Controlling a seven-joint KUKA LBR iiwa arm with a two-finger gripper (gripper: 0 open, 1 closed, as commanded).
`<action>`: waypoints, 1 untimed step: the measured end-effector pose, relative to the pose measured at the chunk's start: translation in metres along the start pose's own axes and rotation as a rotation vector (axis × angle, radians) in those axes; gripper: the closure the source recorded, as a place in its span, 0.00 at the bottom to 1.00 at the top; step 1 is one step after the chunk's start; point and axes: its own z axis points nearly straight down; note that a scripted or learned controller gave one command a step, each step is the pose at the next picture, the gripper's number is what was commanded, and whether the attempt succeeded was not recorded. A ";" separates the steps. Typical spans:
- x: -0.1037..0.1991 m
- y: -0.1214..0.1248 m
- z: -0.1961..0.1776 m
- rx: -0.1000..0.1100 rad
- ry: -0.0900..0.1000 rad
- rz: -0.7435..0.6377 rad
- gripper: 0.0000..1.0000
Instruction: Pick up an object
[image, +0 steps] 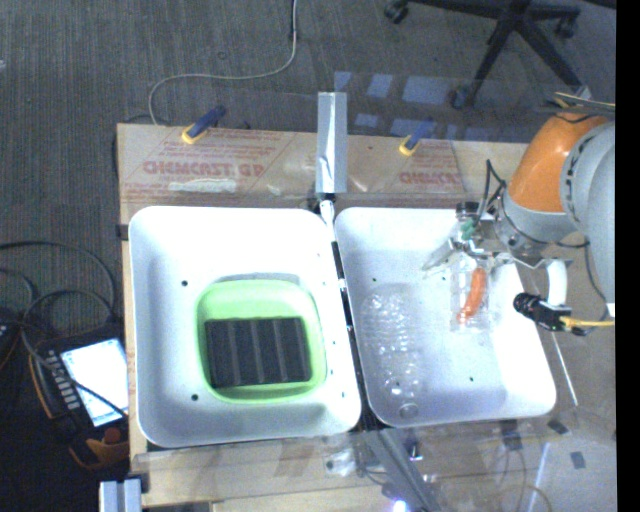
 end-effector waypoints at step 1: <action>-0.015 -0.035 -0.055 0.006 -0.008 -0.082 1.00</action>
